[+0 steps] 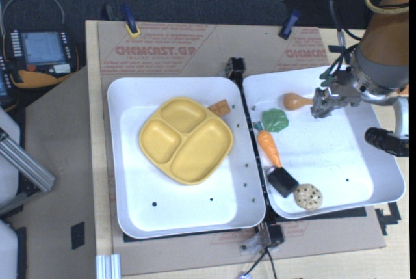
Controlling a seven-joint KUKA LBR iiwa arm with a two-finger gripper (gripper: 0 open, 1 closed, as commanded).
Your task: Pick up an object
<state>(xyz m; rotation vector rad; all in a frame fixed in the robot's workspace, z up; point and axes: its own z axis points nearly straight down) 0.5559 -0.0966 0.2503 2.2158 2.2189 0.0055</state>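
Observation:
My gripper [320,106] hangs over the back of the right bin [351,160], pointing down and left. Just to its left lies a small orange-tan pear-shaped toy [296,101], close to the fingertips but apart from them. A green leafy toy [275,119] lies further left, near the bin's left wall. Below that lie an orange carrot [269,147], a black block [282,181] and a speckled cookie [307,196]. Nothing shows between the fingers.
The left bin [130,160] holds a yellow divided plate [186,139] with a small brown block [220,107] at its back right edge. A black clamp [235,67] sits between the bins at the back. A black part of the arm [385,140] overhangs the right bin's right side.

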